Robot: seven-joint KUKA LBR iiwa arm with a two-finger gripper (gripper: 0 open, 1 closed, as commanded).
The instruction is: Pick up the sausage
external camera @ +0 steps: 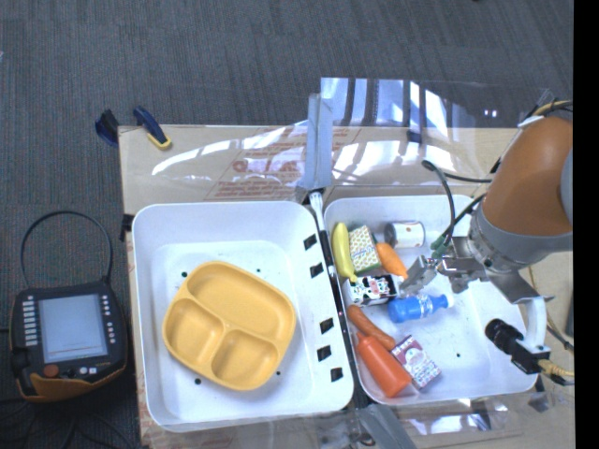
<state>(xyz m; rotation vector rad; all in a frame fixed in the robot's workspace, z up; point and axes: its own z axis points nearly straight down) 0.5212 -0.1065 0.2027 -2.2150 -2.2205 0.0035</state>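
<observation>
The sausage (367,323) is a slim reddish-brown link lying at a slant in the right bin (468,363), near its left wall, between a black-and-white carton (372,289) and an orange bottle (382,364). My gripper (422,273) hangs over the middle of that bin, up and to the right of the sausage and apart from it. It sits just above a blue bottle (417,307) and beside an orange carrot (392,259). Its fingers look open with nothing between them.
The right bin also holds a banana (342,250), a green-yellow box (363,249), a small can (405,234) and a red-pink carton (416,360). A yellow divided plate (229,324) lies in the left bin (159,241). A pendant (67,330) sits at the far left.
</observation>
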